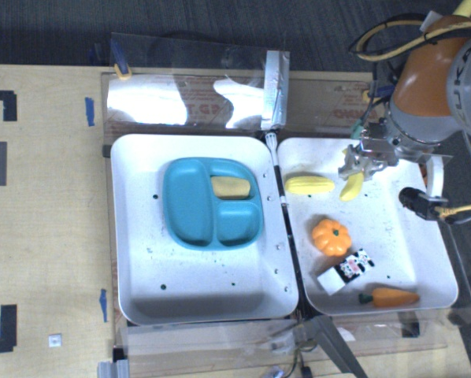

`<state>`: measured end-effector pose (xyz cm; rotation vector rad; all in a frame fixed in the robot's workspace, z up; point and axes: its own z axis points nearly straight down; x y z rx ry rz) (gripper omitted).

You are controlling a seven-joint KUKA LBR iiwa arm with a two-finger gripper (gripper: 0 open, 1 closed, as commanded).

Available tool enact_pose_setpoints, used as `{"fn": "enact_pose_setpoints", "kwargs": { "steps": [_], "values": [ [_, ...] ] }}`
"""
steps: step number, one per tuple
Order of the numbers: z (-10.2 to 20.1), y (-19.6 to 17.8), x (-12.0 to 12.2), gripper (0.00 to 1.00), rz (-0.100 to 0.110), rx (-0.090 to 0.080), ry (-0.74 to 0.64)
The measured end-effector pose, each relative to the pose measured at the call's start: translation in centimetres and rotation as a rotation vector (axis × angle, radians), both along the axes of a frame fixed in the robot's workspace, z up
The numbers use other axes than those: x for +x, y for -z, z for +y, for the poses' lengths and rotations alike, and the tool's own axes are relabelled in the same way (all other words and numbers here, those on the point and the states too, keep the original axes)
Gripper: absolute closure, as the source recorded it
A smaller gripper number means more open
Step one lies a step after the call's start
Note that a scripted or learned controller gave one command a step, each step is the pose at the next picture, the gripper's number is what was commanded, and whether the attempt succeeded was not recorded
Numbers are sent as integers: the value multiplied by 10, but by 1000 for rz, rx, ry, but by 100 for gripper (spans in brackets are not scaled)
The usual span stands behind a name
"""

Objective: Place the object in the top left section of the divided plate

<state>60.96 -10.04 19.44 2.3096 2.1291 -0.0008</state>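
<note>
Over right bin [424, 290], pincer [360, 168] pinches small yellow piece [351, 187] by its top, most hanging below. Divided plate [190, 203] well apart in left bin [141, 274]. Risk: shallow grip slips mid-carry; tan item [231, 187] crowds upper section.

Arm comes in from the upper right, orange band [424, 81] sitting up top and the grey wrist angled down and left. Gripper [354, 181] hangs low, pointing down, with a small yellow piece [350, 187] pinched between its fingers.
</note>
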Motion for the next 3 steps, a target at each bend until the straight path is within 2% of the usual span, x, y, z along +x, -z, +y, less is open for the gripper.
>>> {"fn": "enact_pose_setpoints", "kwargs": {
  "steps": [1, 2, 3],
  "values": [
    [-70, 107, -65, 100, -4, -1, 79],
    [-51, 108, -104, 100, -4, 2, 326],
    [-48, 107, -117, 100, -8, 1, 339]
  ]
}}
